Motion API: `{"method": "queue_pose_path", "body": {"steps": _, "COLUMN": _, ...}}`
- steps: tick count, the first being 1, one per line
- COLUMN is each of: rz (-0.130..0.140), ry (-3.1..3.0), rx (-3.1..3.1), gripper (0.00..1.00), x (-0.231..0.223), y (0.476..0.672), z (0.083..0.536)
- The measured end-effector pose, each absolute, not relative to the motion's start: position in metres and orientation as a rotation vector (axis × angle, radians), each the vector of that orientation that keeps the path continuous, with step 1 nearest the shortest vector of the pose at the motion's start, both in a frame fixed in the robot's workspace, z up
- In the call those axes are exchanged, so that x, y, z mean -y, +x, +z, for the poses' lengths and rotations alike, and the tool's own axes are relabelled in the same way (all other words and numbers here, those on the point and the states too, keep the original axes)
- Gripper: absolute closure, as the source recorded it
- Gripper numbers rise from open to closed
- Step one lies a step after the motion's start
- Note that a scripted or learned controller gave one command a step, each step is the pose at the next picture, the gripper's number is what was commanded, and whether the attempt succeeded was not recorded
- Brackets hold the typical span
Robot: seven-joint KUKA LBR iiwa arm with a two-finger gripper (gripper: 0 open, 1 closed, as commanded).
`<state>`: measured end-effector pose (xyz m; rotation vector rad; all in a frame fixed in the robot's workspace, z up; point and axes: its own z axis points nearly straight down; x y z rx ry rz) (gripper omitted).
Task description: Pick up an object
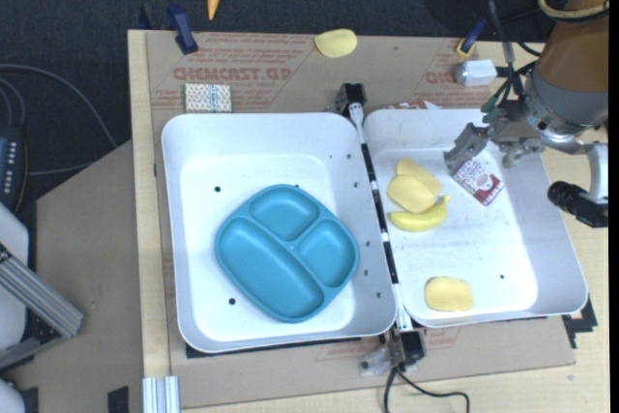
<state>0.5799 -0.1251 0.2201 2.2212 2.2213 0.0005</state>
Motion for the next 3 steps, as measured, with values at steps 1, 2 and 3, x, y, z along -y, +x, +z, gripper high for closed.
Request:
{"method": "queue_pose_path", "body": {"steps": 1, "rz": -0.002, "ry": 2.223, "rx": -2.223, "gripper": 0.00, "x": 0.102, "y": 0.573, "z": 0.106}}
{"method": "queue_pose_path", "body": {"steps": 2, "rz": -0.001, "ry": 2.224, "rx": -2.222, "gripper": 0.00, "x": 0.100, "y": 0.559, "z": 0.084}}
{"method": "queue_pose_path", "body": {"steps": 3, "rz": 0.000, "ry": 2.223, "rx": -2.221, "gripper": 1.00, "x": 0.100, "y": 0.559, "z": 0.094}}
